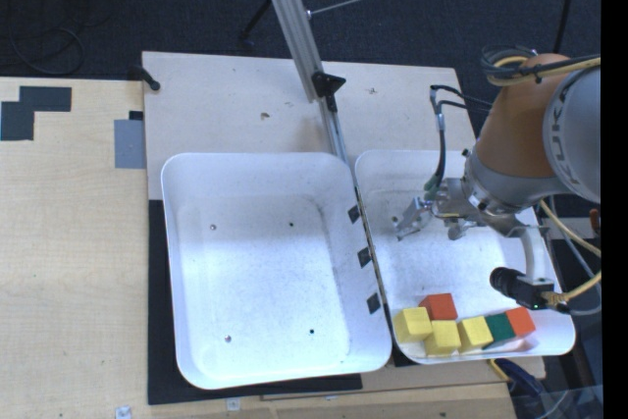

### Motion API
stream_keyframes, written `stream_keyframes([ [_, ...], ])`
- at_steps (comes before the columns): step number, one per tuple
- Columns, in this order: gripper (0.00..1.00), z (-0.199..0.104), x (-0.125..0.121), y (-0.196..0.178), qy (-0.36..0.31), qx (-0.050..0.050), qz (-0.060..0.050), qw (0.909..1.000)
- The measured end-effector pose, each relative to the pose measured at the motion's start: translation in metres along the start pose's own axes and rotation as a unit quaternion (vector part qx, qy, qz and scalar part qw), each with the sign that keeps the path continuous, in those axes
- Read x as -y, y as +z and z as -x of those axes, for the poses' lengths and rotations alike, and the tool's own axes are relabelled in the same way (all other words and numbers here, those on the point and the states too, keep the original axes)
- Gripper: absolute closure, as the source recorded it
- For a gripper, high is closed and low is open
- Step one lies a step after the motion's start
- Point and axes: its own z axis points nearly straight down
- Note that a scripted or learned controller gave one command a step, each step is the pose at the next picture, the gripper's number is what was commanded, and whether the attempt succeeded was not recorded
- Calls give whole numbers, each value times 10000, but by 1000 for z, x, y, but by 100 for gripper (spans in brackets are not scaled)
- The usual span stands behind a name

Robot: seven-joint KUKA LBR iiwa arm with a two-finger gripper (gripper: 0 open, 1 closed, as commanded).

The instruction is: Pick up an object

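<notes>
Gripper mid-right bin, finger state unclear. Blocks clustered lower right, row running left-right along bin's lower edge. Left bin adjacent.

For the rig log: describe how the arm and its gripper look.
The arm is grey with a wide orange band above the wrist and dark lettering on its grey shell. Black and yellowish cables loop around the wrist. The gripper is small, metallic and silver-grey, on a grey mount. A black cylindrical part sits below the wrist.
</notes>
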Motion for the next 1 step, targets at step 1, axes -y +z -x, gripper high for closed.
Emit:
stream_keyframes([
  [1, 0, 26, -27, 95, 27, -3, -86, 10000],
])
